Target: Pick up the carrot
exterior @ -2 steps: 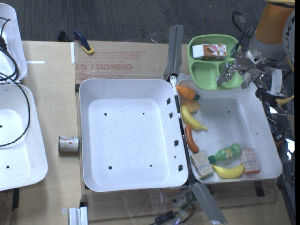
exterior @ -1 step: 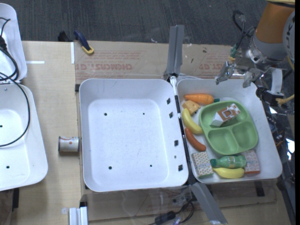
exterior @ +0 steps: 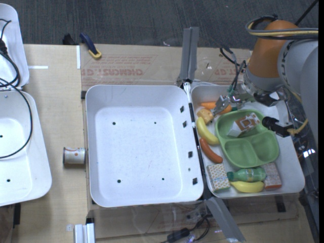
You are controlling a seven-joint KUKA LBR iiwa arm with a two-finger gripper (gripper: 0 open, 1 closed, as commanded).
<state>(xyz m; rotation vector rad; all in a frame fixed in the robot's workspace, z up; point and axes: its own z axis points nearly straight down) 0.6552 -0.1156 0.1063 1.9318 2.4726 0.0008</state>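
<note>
This is looking like a robotics lab, not a home. Two shallow white plastic bins are sitting side by side on a pale wooden bench covered with a flattened brown cardboard sheet, loose black cables are trailing at the left, and dark grey carpet is lying behind.

The pincer hangs over the right bin's far left corner, touching the carrot. Beside it lie a banana, sausage and green divided plate. The left bin sits alongside on the counter.
</note>
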